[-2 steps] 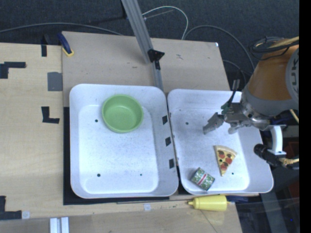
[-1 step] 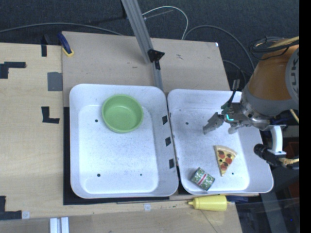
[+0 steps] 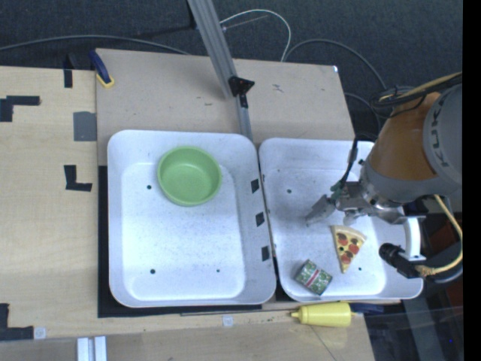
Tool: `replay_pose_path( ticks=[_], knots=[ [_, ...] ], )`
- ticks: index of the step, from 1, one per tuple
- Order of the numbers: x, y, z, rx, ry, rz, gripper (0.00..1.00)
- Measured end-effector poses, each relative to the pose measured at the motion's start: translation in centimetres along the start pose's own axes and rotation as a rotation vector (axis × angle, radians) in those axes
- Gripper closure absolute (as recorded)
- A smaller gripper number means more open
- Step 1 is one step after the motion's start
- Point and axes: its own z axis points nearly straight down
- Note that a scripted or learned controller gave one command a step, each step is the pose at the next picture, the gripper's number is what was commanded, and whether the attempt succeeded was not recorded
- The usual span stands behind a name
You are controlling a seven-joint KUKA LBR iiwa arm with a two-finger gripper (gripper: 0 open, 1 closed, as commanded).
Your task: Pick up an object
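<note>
A toy pizza slice, yellow with red spots, lies flat on the floor of the right-hand white bin, its point aimed toward the near rim. It sits just below the gripper in the picture, close to it but not between its fingers. The gripper hangs over the middle of this bin with its two grey fingers spread apart, one reaching out to the left and the other angled down toward the slice. Nothing is held between them.

Lower still and a little left of the gripper, a small green and white packet rests near the bin's front rim, well clear of the fingers. Beyond that rim, on the bench just outside the bin, lies a yellow bottle-shaped toy on its side.

Behind the gripper to the right rises the arm, its orange band and grey casing leaning in over the bin's right edge, with cables looping around it.

Far to the gripper's left, in the neighbouring left-hand white bin, a green bowl stands upright near the back, well apart from everything in the right bin. A grey metal pole slants down from the top of the view and ends at the gap between the two bins, above and left of the gripper.
</note>
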Motion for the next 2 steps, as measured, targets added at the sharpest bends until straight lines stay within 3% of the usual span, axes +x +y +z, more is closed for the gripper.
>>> replay_pose_path(
  ticks=[1,2],
  knots=[
    [0.08,-0.19,6.24,-0.005,-0.002,-0.001,0.0],
    [0.12,-0.12,6.26,-0.008,0.0,-0.001,0.0]
  ],
)
